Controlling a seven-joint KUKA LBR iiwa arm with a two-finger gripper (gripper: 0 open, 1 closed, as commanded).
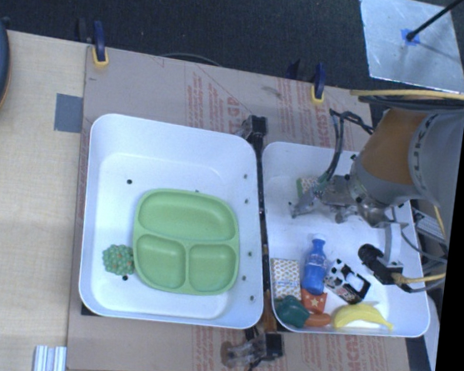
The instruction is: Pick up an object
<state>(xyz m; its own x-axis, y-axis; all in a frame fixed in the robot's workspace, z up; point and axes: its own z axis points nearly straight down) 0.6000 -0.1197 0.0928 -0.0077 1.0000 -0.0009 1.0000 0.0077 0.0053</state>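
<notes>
Here tool (304, 199) hovers near blue bottle (315, 266), apart.

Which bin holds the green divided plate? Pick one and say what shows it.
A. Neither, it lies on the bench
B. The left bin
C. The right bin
B: the green divided plate lies flat inside the left bin, with a small green bumpy ball touching its lower left edge, while the right bin holds the blue bottle and the banana.
</notes>
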